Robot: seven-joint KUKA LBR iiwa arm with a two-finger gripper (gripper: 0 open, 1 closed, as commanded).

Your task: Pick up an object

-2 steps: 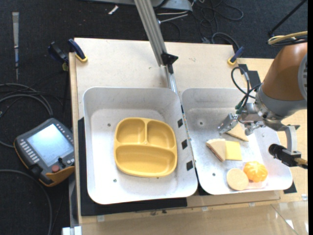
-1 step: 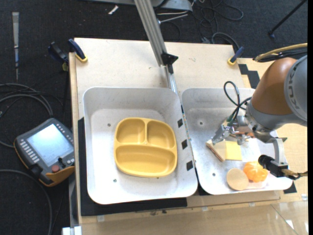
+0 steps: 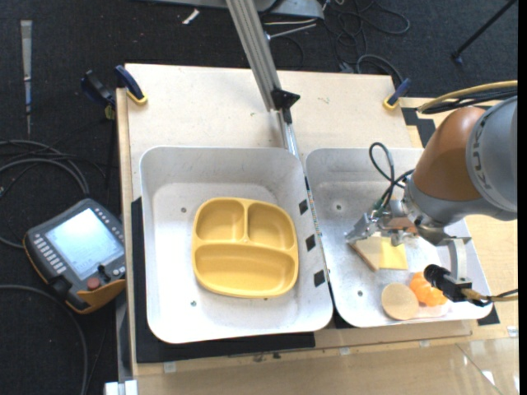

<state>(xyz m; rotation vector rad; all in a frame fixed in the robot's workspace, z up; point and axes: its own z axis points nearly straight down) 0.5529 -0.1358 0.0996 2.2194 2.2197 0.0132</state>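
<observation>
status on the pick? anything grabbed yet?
Done: the arm has reached into the right bin, with the gripper low over the yellow wedge. In hand: nothing visibly held; the wedge lies on the bin floor. Left: grasp and lift. The tan disc and orange piece lie untouched; the yellow tray sits in the left bin.

Bare floor of the right bin [image 3: 342, 290] left of the yellow wedge [image 3: 382, 256].

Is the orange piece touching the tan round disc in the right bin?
Touching. The camera view shows the orange piece pressed against the tan round disc, overlapping its upper right edge, with no white bin floor between them.
</observation>
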